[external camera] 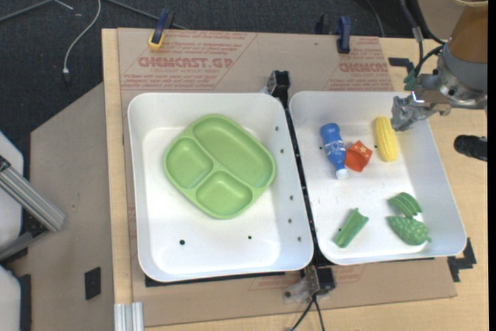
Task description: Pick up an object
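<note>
Cardboard sheeting is covering the bench, with two white bins sitting side by side on it. Left bin (147, 167) is holding a green divided plate (219, 165). Right bin (446, 198) is holding a blue bottle (333, 149), an orange block (357, 156), a yellow corn cob (385, 138) and green pieces. Gripper (404, 114) is hovering just beside the corn, carrying nothing; how wide it stands I cannot tell. Nothing is lifted yet, so I judge the whole pick is remaining.

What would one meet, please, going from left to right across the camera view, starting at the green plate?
Green divided plate → blue bottle → orange block → yellow corn cob → gripper at the right bin's far edge.
</note>
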You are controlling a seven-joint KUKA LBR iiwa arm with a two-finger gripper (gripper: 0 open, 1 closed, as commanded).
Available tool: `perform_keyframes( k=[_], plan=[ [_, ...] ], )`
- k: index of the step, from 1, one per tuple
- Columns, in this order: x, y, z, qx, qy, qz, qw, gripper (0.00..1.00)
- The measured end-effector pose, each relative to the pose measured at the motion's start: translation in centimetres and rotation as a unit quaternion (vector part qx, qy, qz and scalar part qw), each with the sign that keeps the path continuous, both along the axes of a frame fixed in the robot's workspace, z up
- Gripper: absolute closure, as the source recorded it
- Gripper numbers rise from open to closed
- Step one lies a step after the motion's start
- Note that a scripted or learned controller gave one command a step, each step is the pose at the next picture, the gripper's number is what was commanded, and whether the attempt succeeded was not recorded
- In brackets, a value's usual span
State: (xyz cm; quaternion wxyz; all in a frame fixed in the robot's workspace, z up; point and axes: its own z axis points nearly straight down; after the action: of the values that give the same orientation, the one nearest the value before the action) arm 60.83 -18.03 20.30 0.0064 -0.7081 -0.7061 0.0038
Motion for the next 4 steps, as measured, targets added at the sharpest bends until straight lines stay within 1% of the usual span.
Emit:
perform_keyframes(
  k=[1, 2, 3, 4],
  plan=[
    [0.3, 0.0, 0.8, -0.0014, -0.007, 0.002, 1.0, 0.0],
    [0.6, 0.2, -5.5, -0.0005, -0.003, 0.002, 1.0, 0.0],
    [0.3, -0.8, -10.6, -0.0007, -0.004, 0.001, 1.0, 0.0],
    [0.3, -0.8, -11.8, -0.0013, -0.006, 0.001, 1.0, 0.0]
  ],
)
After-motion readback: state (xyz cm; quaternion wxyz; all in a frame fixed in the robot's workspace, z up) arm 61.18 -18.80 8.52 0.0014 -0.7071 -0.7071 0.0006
